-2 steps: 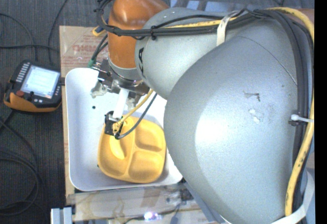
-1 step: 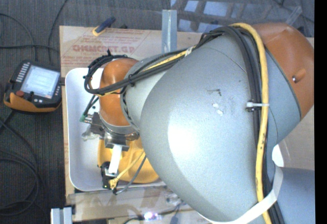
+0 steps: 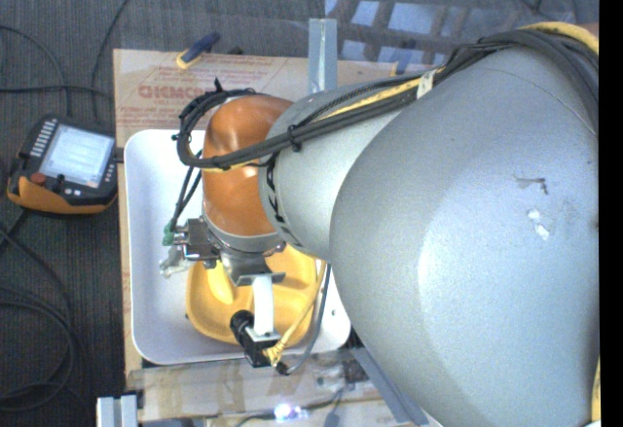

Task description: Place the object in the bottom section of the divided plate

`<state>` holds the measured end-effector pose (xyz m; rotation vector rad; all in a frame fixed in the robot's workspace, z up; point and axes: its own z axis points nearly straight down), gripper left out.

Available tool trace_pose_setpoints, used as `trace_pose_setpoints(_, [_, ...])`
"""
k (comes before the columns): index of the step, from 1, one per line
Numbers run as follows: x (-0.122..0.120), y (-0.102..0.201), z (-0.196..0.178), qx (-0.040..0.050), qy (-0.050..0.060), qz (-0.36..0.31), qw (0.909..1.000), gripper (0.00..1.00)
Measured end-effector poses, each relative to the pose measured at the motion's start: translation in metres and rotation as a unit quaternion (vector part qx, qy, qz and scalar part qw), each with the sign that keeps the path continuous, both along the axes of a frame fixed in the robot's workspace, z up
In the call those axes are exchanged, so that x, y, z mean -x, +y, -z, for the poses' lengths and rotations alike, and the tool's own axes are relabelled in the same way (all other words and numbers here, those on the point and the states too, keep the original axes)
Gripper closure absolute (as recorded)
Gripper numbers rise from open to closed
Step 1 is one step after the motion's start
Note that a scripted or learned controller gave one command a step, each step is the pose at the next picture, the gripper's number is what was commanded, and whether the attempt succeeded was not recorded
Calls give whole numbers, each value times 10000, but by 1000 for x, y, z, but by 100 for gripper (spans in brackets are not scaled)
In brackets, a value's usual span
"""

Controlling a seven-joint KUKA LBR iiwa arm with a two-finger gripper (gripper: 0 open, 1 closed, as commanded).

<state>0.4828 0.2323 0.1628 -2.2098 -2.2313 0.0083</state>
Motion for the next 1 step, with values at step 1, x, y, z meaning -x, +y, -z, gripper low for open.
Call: trace_pose_setpoints(1, [-60, -21, -154, 10, -16, 348, 9994, 0])
